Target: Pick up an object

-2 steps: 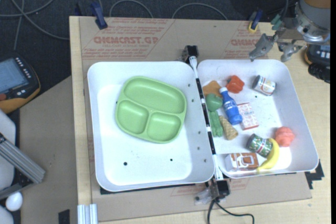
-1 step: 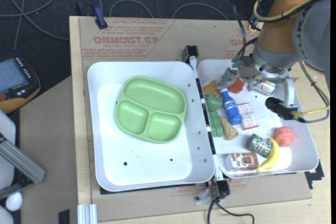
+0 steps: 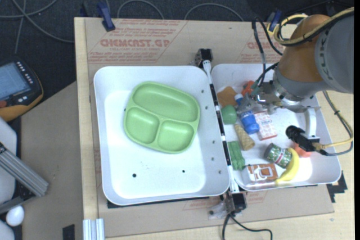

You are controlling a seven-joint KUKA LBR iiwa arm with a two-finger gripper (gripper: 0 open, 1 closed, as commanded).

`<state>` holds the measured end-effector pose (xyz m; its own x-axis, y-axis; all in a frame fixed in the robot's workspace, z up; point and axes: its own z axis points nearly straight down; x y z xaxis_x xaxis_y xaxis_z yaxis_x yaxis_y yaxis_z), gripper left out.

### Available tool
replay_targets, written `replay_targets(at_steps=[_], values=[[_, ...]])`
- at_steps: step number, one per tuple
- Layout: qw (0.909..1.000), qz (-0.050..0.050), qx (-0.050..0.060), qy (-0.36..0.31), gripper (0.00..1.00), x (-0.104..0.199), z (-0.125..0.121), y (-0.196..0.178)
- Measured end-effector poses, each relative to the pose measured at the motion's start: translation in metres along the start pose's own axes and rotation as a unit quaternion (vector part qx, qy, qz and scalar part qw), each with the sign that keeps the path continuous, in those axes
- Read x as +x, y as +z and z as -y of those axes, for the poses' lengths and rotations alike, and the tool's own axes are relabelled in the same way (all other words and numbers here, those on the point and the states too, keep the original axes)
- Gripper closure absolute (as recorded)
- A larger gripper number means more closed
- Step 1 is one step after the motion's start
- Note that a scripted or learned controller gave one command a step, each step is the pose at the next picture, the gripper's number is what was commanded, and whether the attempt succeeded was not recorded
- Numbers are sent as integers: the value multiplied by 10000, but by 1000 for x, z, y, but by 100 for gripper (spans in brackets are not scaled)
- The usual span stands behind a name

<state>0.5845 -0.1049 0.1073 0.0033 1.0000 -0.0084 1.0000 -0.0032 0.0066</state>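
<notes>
Arm over the toy bin
The end effector (image 3: 260, 99) hangs low; I cannot tell its grip. A blue packet (image 3: 249, 122) lies just below it.

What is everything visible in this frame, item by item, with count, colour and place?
left bin: 1, white, left half of the bench
divided plate: 1, light green, three compartments, inside the left bin
right bin: 1, white, right half of the bench
banana: 1, yellow, near front edge of the right bin
small can: 1, green label, touching the banana
flat packet: 1, white and orange, front of the right bin
green round item: 1, green, left side of the right bin
blue item: 1, blue, middle of the right bin
handheld device: 1, dark with screen, left of the bench
arm: 1, grey with orange band, over the right bin
</notes>
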Motion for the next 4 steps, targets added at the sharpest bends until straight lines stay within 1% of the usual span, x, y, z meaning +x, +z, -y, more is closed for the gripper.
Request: replay_targets(at_steps=[1,2,3,4], values=[[9999,50,-105,18,0,-2,30,15],[10000,-37,22,-18,0,-34,-82,23],[10000,-28,9,-27,100,-34,-83,12],[10000,-44,28,-26,100,6,-28,-72]])
